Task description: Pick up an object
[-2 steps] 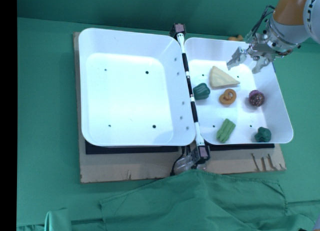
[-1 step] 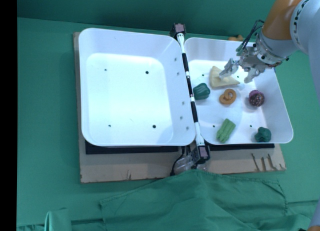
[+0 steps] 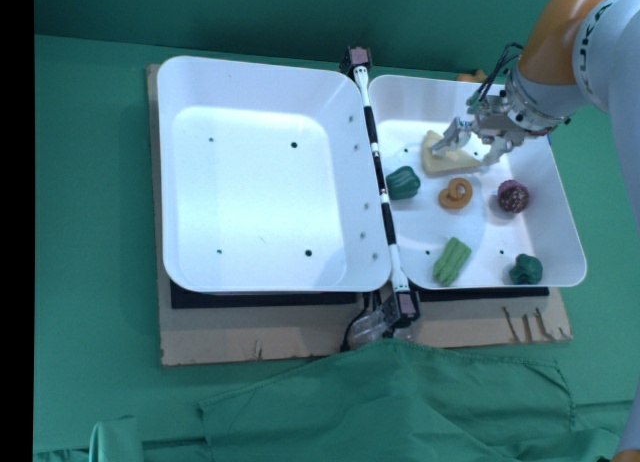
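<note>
The fingers [image 3: 452, 134] are spreading apart over the pale yellow wedge [image 3: 445, 158] in the right bin [image 3: 560, 240], and we are seeing the gripper [image 3: 474, 140] pinching nothing. Nearest us, green cloth [image 3: 400, 405] is lying over the bench edge, with brown cardboard [image 3: 250, 342] showing under both bins. Farther in, the right bin is holding a light green piece [image 3: 451, 261], a dark green piece [image 3: 525, 269], an orange ring [image 3: 456, 194], a maroon ball [image 3: 513, 196] and a green pepper [image 3: 403, 183], while the left bin [image 3: 180, 250] is sitting alongside.
</note>
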`<state>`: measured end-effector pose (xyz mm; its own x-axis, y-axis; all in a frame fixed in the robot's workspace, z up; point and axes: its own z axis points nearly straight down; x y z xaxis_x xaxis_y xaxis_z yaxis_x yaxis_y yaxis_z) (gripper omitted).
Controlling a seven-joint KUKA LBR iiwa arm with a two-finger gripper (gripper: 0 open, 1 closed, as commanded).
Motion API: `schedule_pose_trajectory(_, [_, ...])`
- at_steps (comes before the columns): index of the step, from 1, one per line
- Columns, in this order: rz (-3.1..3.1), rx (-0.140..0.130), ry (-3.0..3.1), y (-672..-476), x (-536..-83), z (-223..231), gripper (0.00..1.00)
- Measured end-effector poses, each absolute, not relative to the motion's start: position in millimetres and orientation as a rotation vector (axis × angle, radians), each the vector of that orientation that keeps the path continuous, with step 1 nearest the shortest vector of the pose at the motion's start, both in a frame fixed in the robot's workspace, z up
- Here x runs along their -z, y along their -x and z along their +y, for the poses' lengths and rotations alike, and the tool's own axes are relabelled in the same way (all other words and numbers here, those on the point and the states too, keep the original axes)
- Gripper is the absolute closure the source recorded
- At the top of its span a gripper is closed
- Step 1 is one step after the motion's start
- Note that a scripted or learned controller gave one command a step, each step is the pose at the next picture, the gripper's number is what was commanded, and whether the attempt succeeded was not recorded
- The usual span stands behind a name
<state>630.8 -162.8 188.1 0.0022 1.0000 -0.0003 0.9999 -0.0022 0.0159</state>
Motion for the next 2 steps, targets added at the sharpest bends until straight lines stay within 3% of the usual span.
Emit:
schedule_pose_trajectory(1, [2.197, -0.024, -2.206, -633.2, -204, -166, 1.00])
schedule_pose_trajectory(2, [2.212, -0.007, -2.217, -634.4, -252, -172, 1.00])
